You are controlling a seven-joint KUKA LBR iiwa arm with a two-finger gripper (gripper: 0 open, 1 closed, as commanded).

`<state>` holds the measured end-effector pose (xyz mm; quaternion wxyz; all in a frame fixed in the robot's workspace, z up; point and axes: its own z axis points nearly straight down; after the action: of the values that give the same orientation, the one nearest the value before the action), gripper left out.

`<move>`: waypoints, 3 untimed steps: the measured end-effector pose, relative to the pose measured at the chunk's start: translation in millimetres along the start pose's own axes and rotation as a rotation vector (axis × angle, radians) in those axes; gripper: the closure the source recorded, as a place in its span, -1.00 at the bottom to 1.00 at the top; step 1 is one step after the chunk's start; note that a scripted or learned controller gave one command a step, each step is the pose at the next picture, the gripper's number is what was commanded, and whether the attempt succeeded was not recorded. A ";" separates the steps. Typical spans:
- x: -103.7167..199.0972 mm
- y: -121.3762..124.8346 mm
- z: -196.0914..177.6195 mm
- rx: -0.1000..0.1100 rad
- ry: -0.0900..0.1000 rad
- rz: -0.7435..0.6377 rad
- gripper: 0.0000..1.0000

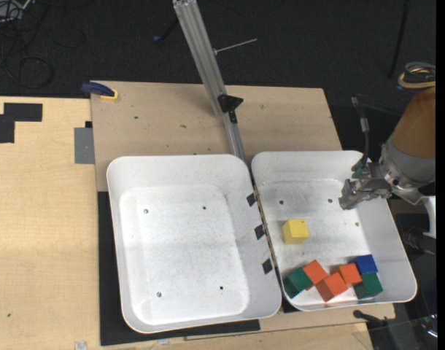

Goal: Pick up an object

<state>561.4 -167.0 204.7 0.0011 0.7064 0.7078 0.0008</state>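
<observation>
Right bin [397, 228], near edge: cluster of 6 blocks touching, green [298, 281], orange [315, 271], orange [331, 286], orange [349, 273], blue [365, 264], green [368, 287]. Farther in, yellow block [295, 230] alone mid-bin. Gripper [349, 199] over the bin's right far part, well apart from the blocks; nothing seen in it, can't tell jaws' opening. Left bin [135, 177] beside, on the tabletop [164, 119].

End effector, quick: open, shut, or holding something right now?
End effector: cannot be told; it hovers over the right bin, apart from the yellow block.
</observation>
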 end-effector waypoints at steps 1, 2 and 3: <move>-1.0 1.1 -52.9 -0.001 -0.001 0.000 1.00; 51.1 -5.8 -37.5 0.007 0.004 -0.002 1.00; 99.4 -7.3 -27.1 0.007 0.003 -0.002 1.00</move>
<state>553.8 -67.5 231.7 -0.0025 0.7059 0.7083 -0.0006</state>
